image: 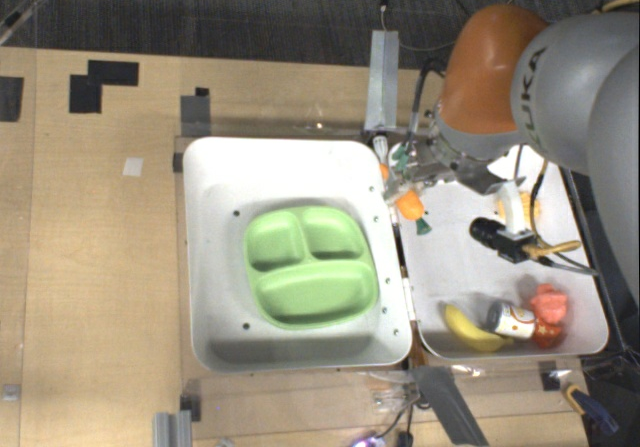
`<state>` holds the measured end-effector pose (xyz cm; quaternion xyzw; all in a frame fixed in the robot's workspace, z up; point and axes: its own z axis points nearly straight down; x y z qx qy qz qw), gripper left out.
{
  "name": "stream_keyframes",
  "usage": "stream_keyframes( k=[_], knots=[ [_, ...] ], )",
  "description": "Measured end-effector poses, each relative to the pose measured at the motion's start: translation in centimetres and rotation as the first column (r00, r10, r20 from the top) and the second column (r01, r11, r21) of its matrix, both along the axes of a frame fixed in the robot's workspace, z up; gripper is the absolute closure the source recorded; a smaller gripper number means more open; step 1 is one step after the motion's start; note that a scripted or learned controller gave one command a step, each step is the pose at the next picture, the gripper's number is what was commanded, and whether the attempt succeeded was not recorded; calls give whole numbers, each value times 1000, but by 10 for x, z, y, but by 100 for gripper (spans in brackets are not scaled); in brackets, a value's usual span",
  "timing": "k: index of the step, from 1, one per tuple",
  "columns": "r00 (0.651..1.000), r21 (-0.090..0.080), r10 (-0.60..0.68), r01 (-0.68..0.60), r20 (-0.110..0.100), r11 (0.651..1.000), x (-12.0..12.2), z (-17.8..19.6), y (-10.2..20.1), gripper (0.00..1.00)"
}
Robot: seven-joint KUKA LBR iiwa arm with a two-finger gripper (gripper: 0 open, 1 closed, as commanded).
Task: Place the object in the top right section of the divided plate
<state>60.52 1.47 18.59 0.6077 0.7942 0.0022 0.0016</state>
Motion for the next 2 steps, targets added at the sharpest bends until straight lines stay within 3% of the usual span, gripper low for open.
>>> stream_keyframes(
  k=[1, 2],
  knots=[
    [999, 0, 42, -42, -1, 999, -38, -1, 49, 100],
    [999, 0, 40, -40, -1, 999, -38, -1, 48, 0]
  ],
)
